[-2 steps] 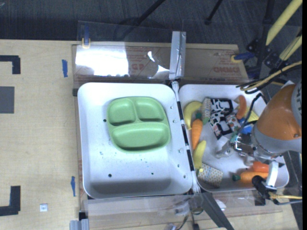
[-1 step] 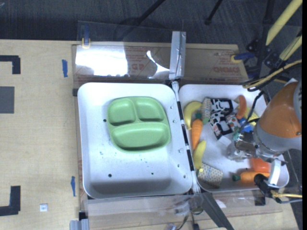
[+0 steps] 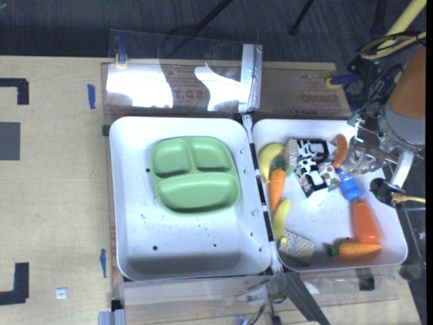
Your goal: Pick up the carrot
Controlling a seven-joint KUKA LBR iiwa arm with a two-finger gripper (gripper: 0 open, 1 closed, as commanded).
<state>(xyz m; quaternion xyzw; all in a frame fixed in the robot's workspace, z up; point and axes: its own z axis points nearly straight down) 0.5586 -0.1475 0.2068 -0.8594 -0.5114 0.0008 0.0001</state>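
Note:
Two carrot-like toys lie in the right bin [image 3: 399, 246]. One orange carrot [image 3: 276, 187] stands lengthwise by the bin's left wall, between two yellow bananas. Another carrot [image 3: 358, 250], with a dark green stub at its left end, lies flat by the front right corner. My gripper [image 3: 367, 157] hangs over the bin's right side, well right of the first carrot and behind the second one. It touches neither carrot, and the grey wrist hides its tips.
The right bin also holds an orange bottle with a blue cap [image 3: 364, 217], a black and white cow-patterned toy [image 3: 310, 162], a small red-orange piece [image 3: 340, 148] and a patterned pouch [image 3: 298, 246]. A green divided plate [image 3: 196, 173] lies in the left bin [image 3: 128, 202].

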